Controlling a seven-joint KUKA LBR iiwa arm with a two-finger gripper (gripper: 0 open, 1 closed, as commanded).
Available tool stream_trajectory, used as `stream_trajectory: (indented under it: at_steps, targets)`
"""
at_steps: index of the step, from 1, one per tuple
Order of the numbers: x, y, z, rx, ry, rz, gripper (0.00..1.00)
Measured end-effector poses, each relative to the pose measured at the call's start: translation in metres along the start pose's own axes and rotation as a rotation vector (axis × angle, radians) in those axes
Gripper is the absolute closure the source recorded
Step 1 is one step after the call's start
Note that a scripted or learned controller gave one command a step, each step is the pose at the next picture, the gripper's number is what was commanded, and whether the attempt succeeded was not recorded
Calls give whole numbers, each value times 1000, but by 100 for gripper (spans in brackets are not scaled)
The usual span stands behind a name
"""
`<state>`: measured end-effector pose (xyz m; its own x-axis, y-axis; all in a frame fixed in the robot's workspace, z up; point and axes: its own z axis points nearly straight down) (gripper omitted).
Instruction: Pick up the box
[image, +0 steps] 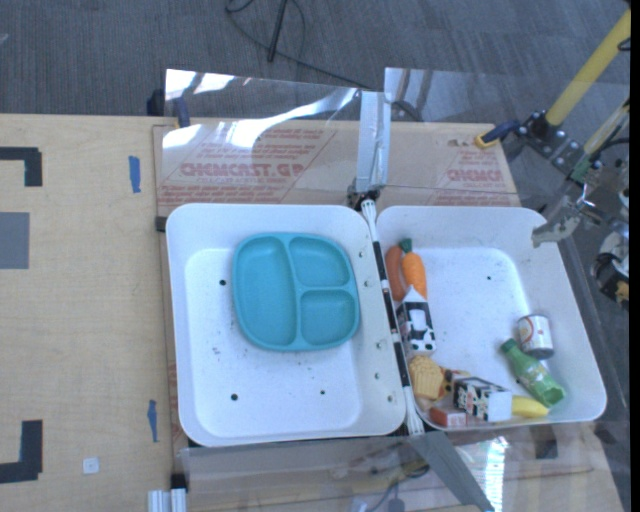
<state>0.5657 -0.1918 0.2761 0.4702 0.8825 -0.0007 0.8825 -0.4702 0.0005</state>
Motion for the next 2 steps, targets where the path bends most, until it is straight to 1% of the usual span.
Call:
stream_trajectory:
  at_steps: [1, 2]
  targets:
    - [2, 0, -10, -2, -1, -4, 100]
    - [46, 65, -160, -1, 0, 151, 100]
